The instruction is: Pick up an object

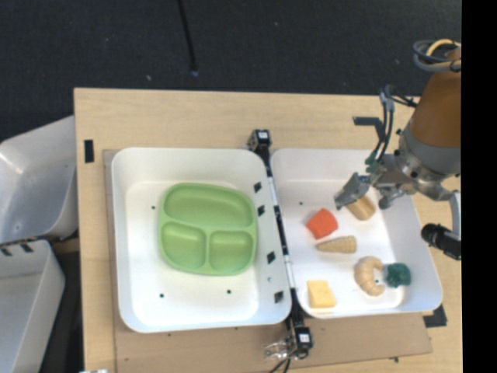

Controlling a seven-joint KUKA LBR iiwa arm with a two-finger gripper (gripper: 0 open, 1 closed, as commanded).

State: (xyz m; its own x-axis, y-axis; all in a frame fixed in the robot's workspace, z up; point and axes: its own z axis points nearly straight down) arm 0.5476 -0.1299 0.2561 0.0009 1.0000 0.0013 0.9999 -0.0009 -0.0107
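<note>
The right bin (311,169) holds several small food toys. A tan bread-like piece (362,207) lies near the bin's upper right. My gripper (371,194) hovers right over it with the fingers spread, the left fingertip (347,194) beside the piece, and nothing is clamped between them. An orange-red block (321,223) sits to the lower left of the gripper. Below it lies a tan cone-shaped piece (337,245). A beige ring (370,275) touches a teal piece (398,273) at the lower right. A yellow cube (321,293) rests at the front rim.
The left bin (132,286) holds a green divided plate (208,228). A black-clipped divider (273,224) runs between the two bins. The arm's orange band (439,111) stands over the right bin's far right corner.
</note>
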